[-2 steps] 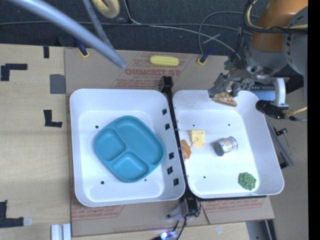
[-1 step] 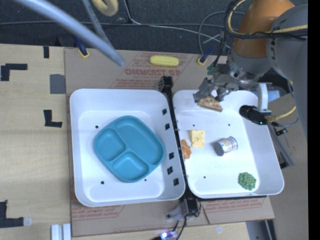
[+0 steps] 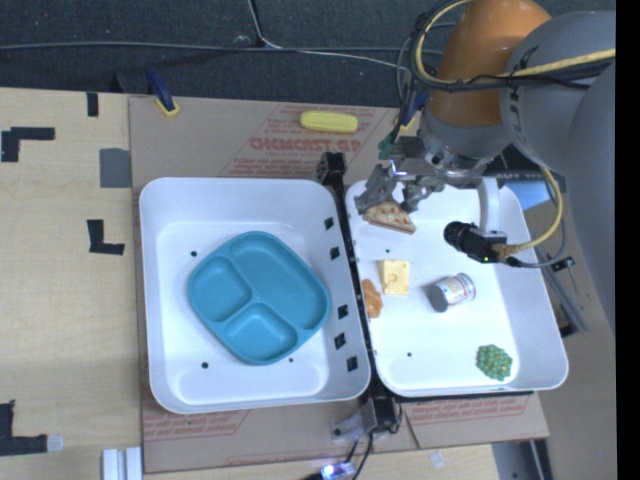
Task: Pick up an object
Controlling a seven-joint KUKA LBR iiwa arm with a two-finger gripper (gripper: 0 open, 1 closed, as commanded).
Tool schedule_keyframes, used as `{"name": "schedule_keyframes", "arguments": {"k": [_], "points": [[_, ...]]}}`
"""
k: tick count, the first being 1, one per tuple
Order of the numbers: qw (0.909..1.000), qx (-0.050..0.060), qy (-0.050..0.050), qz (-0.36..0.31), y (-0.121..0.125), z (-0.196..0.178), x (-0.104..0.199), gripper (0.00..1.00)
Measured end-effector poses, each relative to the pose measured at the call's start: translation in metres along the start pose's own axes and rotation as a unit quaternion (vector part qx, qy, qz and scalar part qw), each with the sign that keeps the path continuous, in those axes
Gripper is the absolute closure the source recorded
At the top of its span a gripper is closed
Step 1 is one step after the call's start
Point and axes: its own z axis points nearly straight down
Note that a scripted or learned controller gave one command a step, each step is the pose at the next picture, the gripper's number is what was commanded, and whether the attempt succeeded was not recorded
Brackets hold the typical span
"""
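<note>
My gripper [image 3: 391, 200] hangs over the far left corner of the right bin [image 3: 530, 318]. Its two fingers are closed on the crust edge of a tan pizza-slice wedge [image 3: 390, 218], which sits just below the fingertips. Also in the right bin are a yellow cheese block [image 3: 395, 276], a small orange piece [image 3: 371, 298] against the left wall, a silver can [image 3: 452, 290] on its side, and a green broccoli piece [image 3: 493, 361] near the front right corner.
The left bin [image 3: 165, 228] holds a blue divided plate [image 3: 258, 295]. A yellow oblong object [image 3: 328, 121] lies on the cardboard behind the bins. A black clip ridge [image 3: 340, 258] runs between the two bins. The arm's body and cables loom over the right bin's far side.
</note>
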Motion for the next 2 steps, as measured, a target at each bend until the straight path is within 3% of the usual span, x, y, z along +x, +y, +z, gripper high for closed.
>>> {"name": "schedule_keyframes", "arguments": {"k": [2], "points": [[1.0, 0.0, 0.0, 0.0, -0.044, 0.01, 0.085, 1.0]]}}
